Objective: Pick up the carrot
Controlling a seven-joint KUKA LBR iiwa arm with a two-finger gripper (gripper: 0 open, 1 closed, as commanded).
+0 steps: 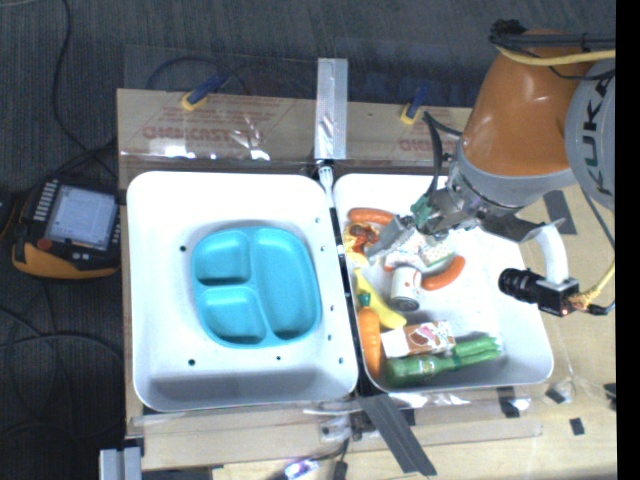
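Our gripper (pixel 418 230), grip state unclear, hovers right of and beyond the carrot (pixel 370 338), whose length runs near-far.

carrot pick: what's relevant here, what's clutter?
Relevant:
- orange tapered carrot, left edge of the right white bin
- claw

Clutter:
- blue three-compartment tray
- small white can
- green cucumber
- red-and-white carton
- yellow banana
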